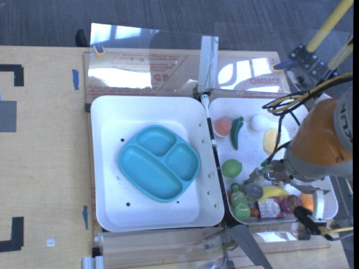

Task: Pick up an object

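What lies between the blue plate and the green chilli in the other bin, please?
In the camera view, bare white floor of the left bin and the two bins' adjoining rims separate the blue plate from the green chilli.

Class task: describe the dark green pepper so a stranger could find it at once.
Look in the right bin, the one crowded with toy food. Near its far left corner lies the dark green pepper, beside a round red piece. It alone is long, thin and dark green.

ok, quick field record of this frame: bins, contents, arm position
left bin: holds a blue three-compartment plate
right bin: toy food, with green pepper, red round piece, white egg, lime, banana
arm: over right bin, near the front pile
pincer: low among the items by the banana, grasp not readable
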